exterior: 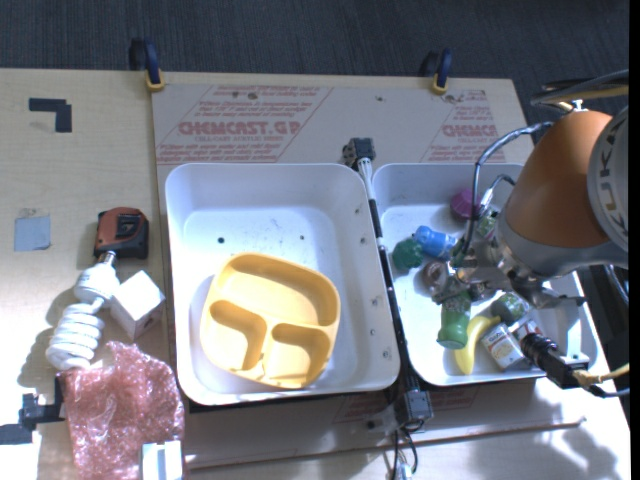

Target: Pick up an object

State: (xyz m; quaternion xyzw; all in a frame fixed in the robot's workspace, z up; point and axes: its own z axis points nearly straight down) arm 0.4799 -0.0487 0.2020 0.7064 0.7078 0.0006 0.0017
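My gripper (450,284) is low inside the right bin (420,190), among a pile of small toys. Just above it lie a blue toy (433,240) and a green toy (407,255). Just below it stands a green bottle-shaped piece (455,325), with a yellow banana-like piece (471,346) and a small labelled bottle (503,344) beside it. A purple item (462,205) rests near the bin's far wall. The orange-banded wrist (560,193) hides the right part of the bin. Whether anything is held is not visible.
The left bin (190,193) holds a yellow divided tray (268,318). Left of the bins lie a tape measure (123,233), a spiral light bulb (78,323), a white cube (137,301) and a pink plastic bag (120,393). Clamps sit at the board's back edge.
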